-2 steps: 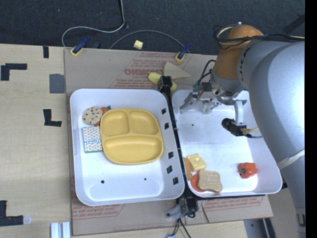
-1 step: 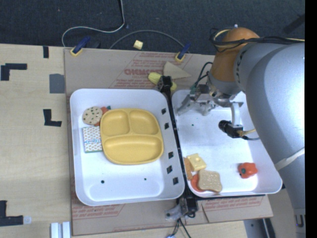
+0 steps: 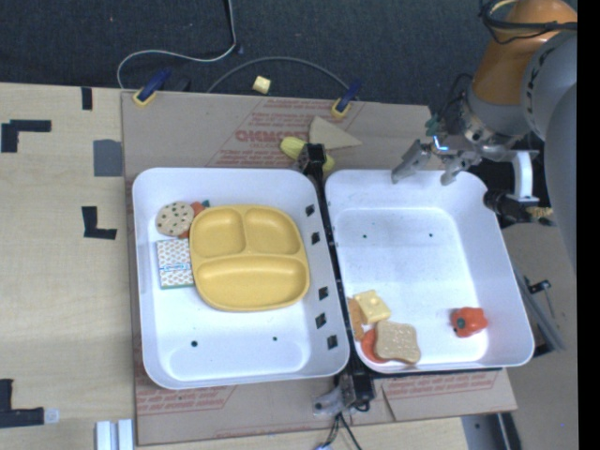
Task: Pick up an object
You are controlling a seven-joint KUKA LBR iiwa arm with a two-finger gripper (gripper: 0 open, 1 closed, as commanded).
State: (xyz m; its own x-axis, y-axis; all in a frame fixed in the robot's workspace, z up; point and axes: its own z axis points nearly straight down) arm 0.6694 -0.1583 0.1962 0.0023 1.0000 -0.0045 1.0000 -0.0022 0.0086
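Two bins before you: left bin holds yellow divided tray, cookie, patterned packet; right bin holds cheese wedge, bread slice, red-orange toy; gripper hovers over right bin's far rim, fingers apart, clasping nothing.

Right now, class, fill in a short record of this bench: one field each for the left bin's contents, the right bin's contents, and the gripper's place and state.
left bin: yellow divided plate, round cookie, small patterned card beside the plate
right bin: cheese piece, bread slice, red tomato-like toy, all near the front edge
gripper: open, fingers spread above the right bin's far rim, holding nothing
arm: reaches in from the right, orange band above the wrist
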